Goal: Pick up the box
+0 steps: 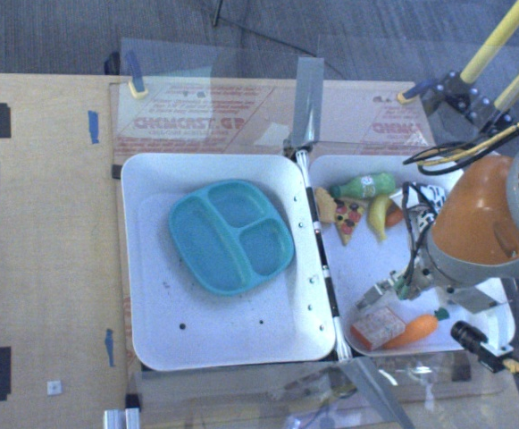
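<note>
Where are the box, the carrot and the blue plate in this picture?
box point(380, 326), camera view, on its pinkish top face.
carrot point(413, 331), camera view, on the middle of its orange body.
blue plate point(230, 236), camera view, on the ridge between its compartments.

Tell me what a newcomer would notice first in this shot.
Probably the blue divided plate, alone in the left bin. Next, the arm's orange band, over the right bin from the right side. Under it, toy food crowds that bin: a small box and a carrot at the near edge, a banana and a pizza slice farther back.
</note>
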`<state>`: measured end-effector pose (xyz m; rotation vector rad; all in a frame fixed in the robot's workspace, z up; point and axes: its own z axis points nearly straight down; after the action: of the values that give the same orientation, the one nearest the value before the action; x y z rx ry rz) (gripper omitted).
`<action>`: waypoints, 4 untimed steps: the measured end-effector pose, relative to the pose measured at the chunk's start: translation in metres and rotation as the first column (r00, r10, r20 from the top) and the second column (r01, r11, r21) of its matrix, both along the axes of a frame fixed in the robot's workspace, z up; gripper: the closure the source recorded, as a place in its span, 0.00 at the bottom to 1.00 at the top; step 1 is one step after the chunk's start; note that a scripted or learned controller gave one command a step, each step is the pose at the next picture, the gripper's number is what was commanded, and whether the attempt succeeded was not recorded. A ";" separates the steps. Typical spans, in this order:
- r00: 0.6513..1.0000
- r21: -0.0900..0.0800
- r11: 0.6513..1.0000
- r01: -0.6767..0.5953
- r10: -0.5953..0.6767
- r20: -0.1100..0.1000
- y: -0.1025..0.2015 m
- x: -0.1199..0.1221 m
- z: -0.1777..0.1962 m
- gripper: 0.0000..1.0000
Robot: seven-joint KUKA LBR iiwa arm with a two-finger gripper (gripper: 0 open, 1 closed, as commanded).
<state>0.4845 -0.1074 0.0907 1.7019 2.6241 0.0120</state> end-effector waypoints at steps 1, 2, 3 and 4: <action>0.928 0.005 0.928 0.374 -0.374 0.004 -0.005 0.001 0.000 0.00; 0.815 0.000 0.815 0.580 -0.580 -0.016 -0.028 0.002 0.155 0.00; 0.857 0.001 0.858 0.514 -0.514 -0.016 0.006 -0.005 0.004 0.00; 0.921 0.005 0.921 0.390 -0.389 -0.003 -0.045 -0.001 -0.001 0.00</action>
<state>0.4835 -0.1528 0.0901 2.1920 2.2361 0.0124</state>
